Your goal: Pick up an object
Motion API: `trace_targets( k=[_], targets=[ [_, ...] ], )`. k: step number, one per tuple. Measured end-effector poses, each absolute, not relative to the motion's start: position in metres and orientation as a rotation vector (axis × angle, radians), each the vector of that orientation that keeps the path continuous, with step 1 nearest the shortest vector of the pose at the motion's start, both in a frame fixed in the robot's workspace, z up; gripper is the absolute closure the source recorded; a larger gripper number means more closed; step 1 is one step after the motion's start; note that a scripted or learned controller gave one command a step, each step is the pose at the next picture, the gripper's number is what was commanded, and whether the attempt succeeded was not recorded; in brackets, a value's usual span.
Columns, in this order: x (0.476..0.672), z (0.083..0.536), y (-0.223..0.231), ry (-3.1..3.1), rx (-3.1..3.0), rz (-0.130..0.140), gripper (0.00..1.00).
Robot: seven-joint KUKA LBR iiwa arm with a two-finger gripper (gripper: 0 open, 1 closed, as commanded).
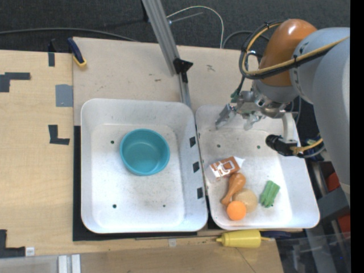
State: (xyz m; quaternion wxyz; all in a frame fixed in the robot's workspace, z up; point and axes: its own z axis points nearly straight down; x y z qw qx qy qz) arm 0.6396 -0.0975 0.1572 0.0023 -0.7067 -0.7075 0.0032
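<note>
My gripper (235, 120) hangs over the far edge of the right bin (296, 175), its two fingers spread apart with nothing between them. Well below it in the same bin lie a small orange-and-white packet (224, 166), a brown drumstick-shaped toy (234, 187), a pale round piece (248, 198), an orange ball (236, 210) and a green block (269, 193). All of these sit clustered toward the near side, apart from the gripper. A teal bowl (144, 151) sits upright in the left bin (102, 124).
A yellow bottle-like object (241, 239) lies on the bench just in front of the right bin. A grey metal pole (164, 30) slants in from the top toward the gap between the bins. Cables loop behind the arm.
</note>
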Motion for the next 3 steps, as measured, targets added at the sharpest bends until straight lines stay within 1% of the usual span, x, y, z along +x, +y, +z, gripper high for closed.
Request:
trace_targets(
  k=[1, 2, 3],
  targets=[
    [0.6376, 0.0922, -0.0997, -2.219, -2.216, 0.011, 0.00],
    [0.6379, 0.0894, -0.0993, -2.224, -2.219, 0.003, 0.00],
    [0.6379, 0.0994, -0.0986, -2.225, -2.218, 0.002, 1.00]
  ],
)
